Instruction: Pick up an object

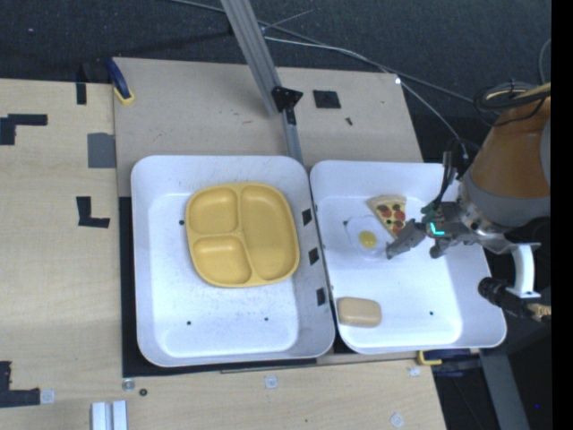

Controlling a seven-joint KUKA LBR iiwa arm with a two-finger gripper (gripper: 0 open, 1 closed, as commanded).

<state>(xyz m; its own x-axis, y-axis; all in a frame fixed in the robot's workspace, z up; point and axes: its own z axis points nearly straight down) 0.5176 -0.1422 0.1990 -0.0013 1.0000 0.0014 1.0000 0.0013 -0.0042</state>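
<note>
While the bench (54, 240) stretches pale and wooden under everything, marked with dark tape patches toward its left edge, two shallow white bins sit on it side by side, touching along their inner rims. From the right comes the arm (510, 164), grey with a broad orange band above the wrist, leaning in over the right edge of the right bin (448, 330). A slim metal post (255, 47) slants across the far edge of the bench, ending just beyond where the bins meet. The left bin (157, 267) holds a yellow divided plate (242, 234), lying flat near its middle, a little toward the far edge, with three compartments. The gripper (416, 243) hangs low over the middle of the right bin; its two dark fingers stand spread apart, one reaching left toward the egg, and I see nothing between them. Near the right bin's front left corner lies a tan bar of soap (359, 312), well apart from the rest. A toy pizza slice (390, 211) rests toward the far edge, just beside the gripper. A small fried egg (366, 237), with a yellow yolk, lies just left of the nearest finger.
</note>
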